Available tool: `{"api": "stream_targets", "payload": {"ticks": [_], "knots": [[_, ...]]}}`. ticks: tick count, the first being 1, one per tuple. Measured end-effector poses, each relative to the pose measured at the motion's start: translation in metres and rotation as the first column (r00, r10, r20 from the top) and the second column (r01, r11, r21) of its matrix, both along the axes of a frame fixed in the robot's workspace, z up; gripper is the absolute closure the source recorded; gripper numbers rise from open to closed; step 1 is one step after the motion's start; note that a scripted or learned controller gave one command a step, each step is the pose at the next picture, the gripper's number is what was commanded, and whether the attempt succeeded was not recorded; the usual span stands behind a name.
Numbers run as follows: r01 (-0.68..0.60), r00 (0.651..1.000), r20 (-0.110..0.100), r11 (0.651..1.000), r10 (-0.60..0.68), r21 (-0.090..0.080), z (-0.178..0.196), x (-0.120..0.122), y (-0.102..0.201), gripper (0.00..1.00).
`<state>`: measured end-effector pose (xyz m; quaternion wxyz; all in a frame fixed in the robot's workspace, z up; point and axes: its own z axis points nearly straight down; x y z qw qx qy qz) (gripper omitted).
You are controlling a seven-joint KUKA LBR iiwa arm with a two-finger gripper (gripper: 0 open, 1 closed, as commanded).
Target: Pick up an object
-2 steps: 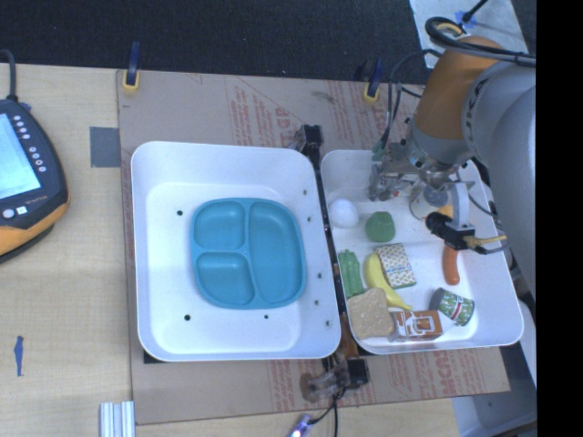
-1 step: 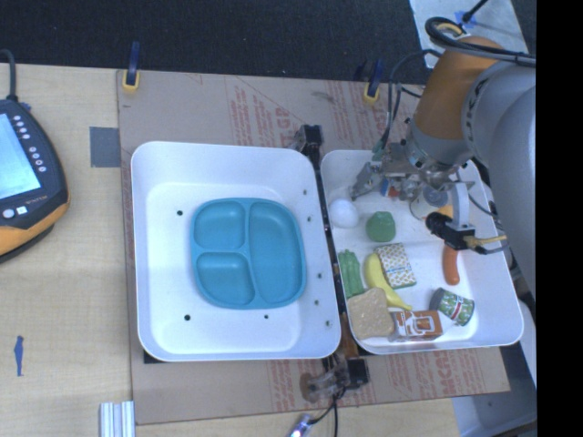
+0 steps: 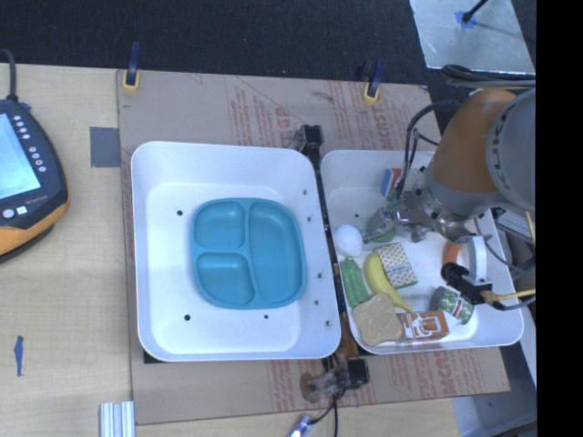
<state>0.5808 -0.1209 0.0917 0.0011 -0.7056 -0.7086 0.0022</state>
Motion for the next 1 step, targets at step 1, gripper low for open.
{"api": "stream_targets", "payload": {"ticks": [1], "knots": [[0.002, 1.000, 0.002, 1.000, -0.002, 0.002, 0.0004, 0.0570, -0.0040, 0.00]]}}
